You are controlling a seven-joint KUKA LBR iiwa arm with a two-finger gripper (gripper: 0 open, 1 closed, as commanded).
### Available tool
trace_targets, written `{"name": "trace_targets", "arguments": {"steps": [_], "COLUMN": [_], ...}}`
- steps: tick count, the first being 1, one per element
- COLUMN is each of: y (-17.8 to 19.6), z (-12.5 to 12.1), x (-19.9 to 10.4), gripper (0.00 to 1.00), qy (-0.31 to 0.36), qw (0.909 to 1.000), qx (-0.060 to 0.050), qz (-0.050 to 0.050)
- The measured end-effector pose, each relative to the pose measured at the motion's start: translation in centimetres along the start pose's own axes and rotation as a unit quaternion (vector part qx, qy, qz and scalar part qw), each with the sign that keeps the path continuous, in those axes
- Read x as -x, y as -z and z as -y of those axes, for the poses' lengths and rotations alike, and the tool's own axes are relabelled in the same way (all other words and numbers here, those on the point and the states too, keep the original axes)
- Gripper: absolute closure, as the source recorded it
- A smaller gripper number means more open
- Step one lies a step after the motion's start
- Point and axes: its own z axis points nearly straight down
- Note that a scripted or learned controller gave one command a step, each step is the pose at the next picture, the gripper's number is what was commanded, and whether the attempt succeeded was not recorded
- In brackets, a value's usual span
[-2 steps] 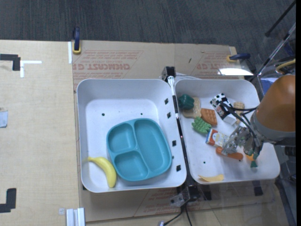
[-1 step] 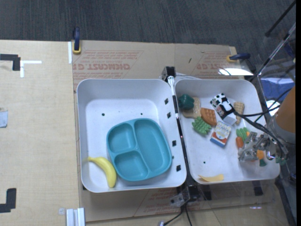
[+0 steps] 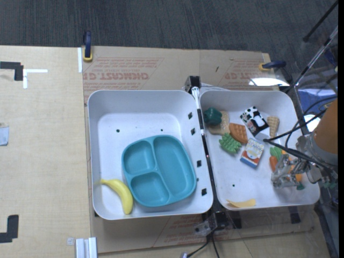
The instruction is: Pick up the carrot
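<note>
Cables and the arm's wrist clutter the right bin's (image 3: pixel 236 190) right edge, where the end effector (image 3: pixel 285 179) is hard to make out; its opening cannot be told. A small orange carrot (image 3: pixel 275 160) with a green top lies beside it, near a small carton (image 3: pixel 252 153) and green toy (image 3: pixel 230 143).

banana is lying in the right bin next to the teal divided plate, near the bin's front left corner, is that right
Not quite: the camera view shows the banana in the left bin, not the right one. The rest holds: it lies beside the teal divided plate, near that bin's front left corner.
</note>
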Motion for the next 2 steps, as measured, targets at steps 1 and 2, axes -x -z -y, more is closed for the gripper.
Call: {"name": "trace_targets", "arguments": {"steps": [1,2], "y": [0.0,0.99], "z": [0.0,0.02], "x": [-0.01,0.29], "gripper": [0.0,1.0], "qy": [0.0,-0.003], "qw": [1.0,1.0], "qx": [0.0,-0.001], "qz": [0.0,0.004]}}
